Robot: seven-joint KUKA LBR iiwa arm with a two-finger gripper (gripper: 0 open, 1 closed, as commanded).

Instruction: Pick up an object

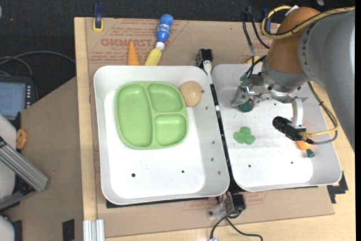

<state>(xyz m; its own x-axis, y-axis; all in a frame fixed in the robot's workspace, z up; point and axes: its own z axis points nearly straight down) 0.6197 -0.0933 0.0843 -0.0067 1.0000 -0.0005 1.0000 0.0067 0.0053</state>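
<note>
My gripper [244,101] hangs low over the upper left part of the right bin [282,175], close to its floor. A small green leafy toy [244,135] lies on the bin floor a little in front of the gripper, apart from it. At the bin's right side lies a small orange piece with a green tip [305,146]. The left bin [152,175] holds a green divided plate [151,114], and a round tan object [191,93] rests against the plate's upper right corner.
Behind the left bin, on the cardboard, lie a blue-and-white bottle [164,29], a yellow piece [153,56] and an orange cone [132,54]. A black clip [204,57] sits at the bins' shared back edge. The arm's bulk covers the right bin's back right corner.
</note>
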